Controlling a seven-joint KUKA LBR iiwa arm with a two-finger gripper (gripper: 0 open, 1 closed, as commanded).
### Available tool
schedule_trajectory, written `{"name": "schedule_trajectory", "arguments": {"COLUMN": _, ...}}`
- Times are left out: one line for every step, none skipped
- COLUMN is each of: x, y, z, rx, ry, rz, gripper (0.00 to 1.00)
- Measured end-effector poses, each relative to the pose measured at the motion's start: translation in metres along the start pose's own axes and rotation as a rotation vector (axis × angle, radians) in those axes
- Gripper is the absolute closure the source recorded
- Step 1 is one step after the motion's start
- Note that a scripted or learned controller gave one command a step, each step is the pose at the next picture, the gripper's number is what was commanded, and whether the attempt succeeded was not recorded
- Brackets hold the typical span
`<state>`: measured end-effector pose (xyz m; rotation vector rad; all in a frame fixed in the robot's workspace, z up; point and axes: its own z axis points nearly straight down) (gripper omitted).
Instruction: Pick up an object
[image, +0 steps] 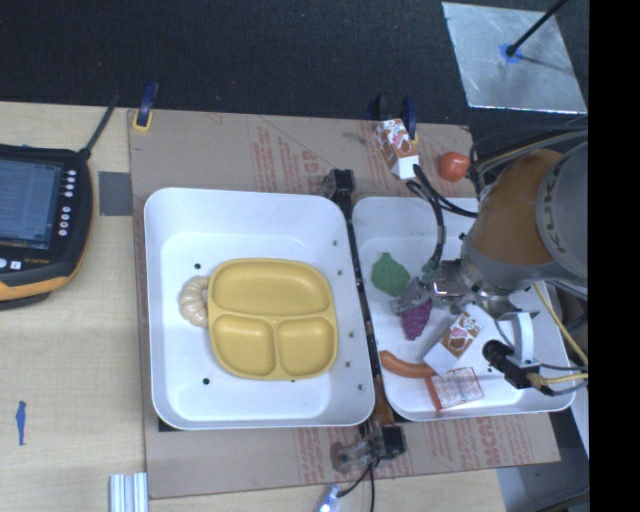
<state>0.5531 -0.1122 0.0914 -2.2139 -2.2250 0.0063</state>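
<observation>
Two shallow white bins sit side by side on a cardboard sheet (250, 140) that covers the worktop (60, 400).

The left bin (170, 390) holds a yellow divided plate (270, 318) with three compartments, set roughly at the bin's centre. A pale, ridged bread-like item (192, 300) lies against the plate's left edge, touching it.

The right bin (400, 215) holds the smaller objects. A green leaf-shaped piece (388, 272) lies near the bin's left wall. Just below and to the right of it lies a purple grape bunch (415, 319). An orange sausage-shaped item (404, 365) lies below the grapes, close to the bin's front left corner. A small white carton with a red-brown label (455, 340) rests tilted beside the grapes, and a flat red-printed packet (457, 388) lies near the front wall.

The arm (520, 215) reaches in from the right and stands over the right bin. The gripper (428, 292) is low, directly above the grape bunch and just beside the green piece. Whether the fingers are released or clenched cannot be determined, as the wrist and cabling mask them; no object is visibly between them.

Outside the bins, a small carton (397, 143) and a red ball-shaped item (454, 164) lie on the cardboard behind the right bin. A control pendant with an orange-trimmed case (40, 225) rests on the worktop at the far left.
</observation>
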Motion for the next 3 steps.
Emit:
{"name": "schedule_trajectory", "arguments": {"x": 0.016, "y": -0.014, "z": 0.0, "rx": 0.0, "ry": 0.001, "rz": 0.0, "gripper": 0.0}}
{"name": "schedule_trajectory", "arguments": {"x": 0.014, "y": -0.014, "z": -0.01, "rx": 0.003, "ry": 0.0, "rz": -0.003, "gripper": 1.0}}
{"name": "schedule_trajectory", "arguments": {"x": 0.082, "y": -0.001, "z": -0.101, "rx": -0.003, "ry": 0.002, "rz": 0.0, "gripper": 1.0}}
